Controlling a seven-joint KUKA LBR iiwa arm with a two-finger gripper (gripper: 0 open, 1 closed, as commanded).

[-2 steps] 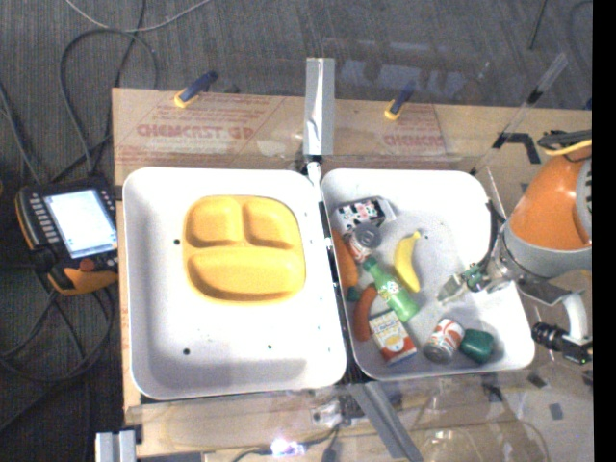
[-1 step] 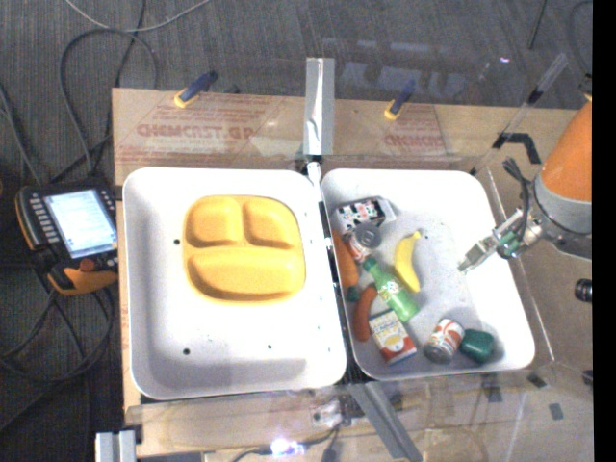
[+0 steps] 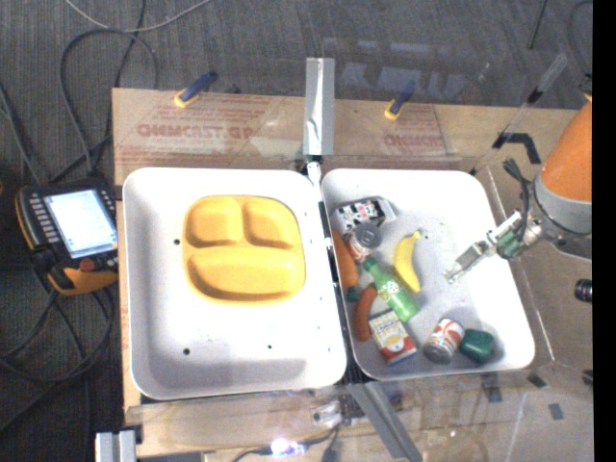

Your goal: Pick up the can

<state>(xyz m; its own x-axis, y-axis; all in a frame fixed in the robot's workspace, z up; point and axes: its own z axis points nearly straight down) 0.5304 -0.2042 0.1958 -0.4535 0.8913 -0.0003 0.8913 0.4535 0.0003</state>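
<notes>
The can (image 3: 444, 340) lies untouched near the front edge of the right bin (image 3: 481, 189), beside a green thing (image 3: 478, 345), while the hand (image 3: 474, 255) hovers apart from it, empty with fingers open, so the pick is not begun.

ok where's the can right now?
In the camera view the can lies on its side near the front edge of the right bin, between the juice carton on its left and a dark green object on its right.
</notes>
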